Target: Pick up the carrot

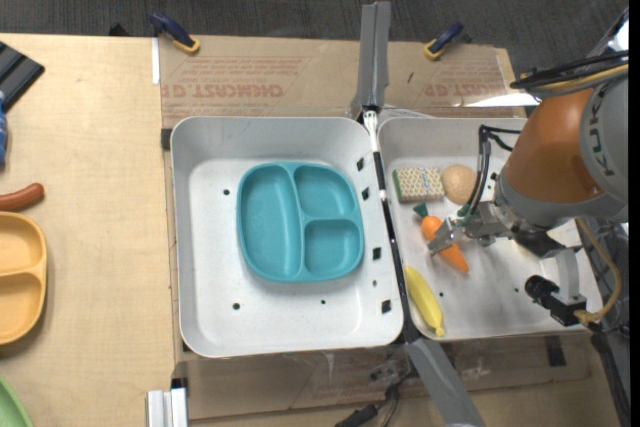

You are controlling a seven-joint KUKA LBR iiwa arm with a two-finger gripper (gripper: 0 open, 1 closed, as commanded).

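the two-finger gripper [452, 237] hangs low in the right white bin [500, 310], right over the small orange carrot with a green top [441, 241]. the metal fingers [447, 233] appear to straddle the carrot's middle, orange showing on both sides, so it looks gripped, though whether the hold is firm i cannot tell. the carrot's long axis runs diagonally, green end up-left, pointed tip down-right of the gripper. from the carrot outward: a green-and-yellow rectangular sponge [418, 182] and a tan round egg-like object [459, 183] lie just above it, and a yellow banana [424, 300] lies below, near the bin's left wall. the grey arm's orange band [560, 155] rises to the right of the carrot. well to the left, a teal divided plate [300, 220] sits in the left white bin [200, 245]. the lift is not yet done.
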